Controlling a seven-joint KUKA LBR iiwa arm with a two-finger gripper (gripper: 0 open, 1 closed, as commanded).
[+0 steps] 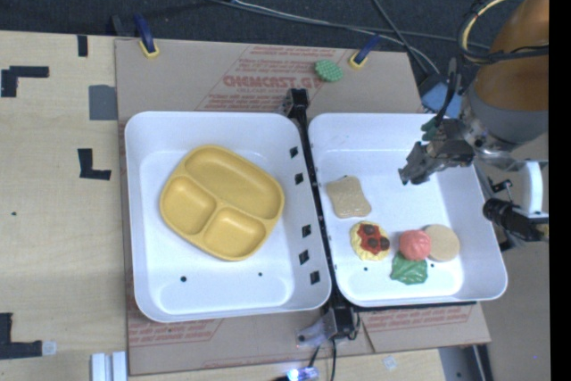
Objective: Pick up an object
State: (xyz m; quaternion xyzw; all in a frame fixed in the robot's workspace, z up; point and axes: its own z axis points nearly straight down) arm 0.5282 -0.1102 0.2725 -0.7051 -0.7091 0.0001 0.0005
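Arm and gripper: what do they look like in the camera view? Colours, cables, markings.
The arm is grey with an orange band above the wrist. A dark cable loops around that band. The gripper is small, dark and two-fingered, on a dark wrist block. A blue part sits just behind it. No markings are legible.

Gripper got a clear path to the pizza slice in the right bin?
Probably yes. The gripper hangs over the right bin, and the pizza slice lies uncovered below it, with the cracker beside but apart.
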